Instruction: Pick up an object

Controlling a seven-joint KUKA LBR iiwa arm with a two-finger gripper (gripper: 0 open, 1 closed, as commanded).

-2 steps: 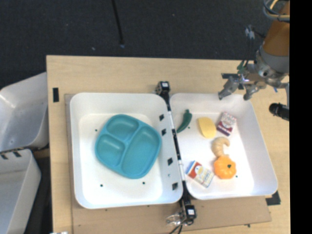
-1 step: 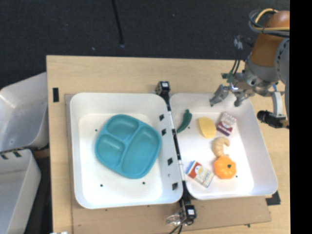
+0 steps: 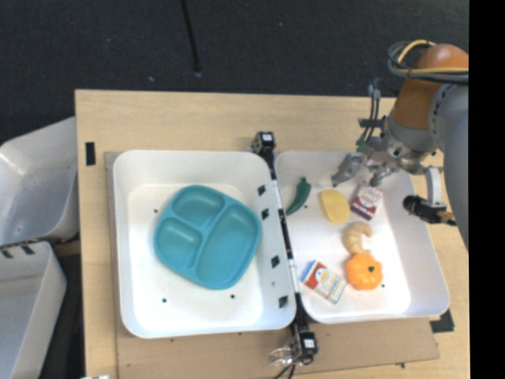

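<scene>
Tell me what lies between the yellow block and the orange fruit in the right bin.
In the camera view, a beige croissant-like piece lies between the yellow block and the orange fruit.

This looks like a robotics lab: a plywood worktop on dark carpet bears two shallow white bins, clipped together, while a grey-and-orange industrial arm reaches over toy groceries.
</scene>
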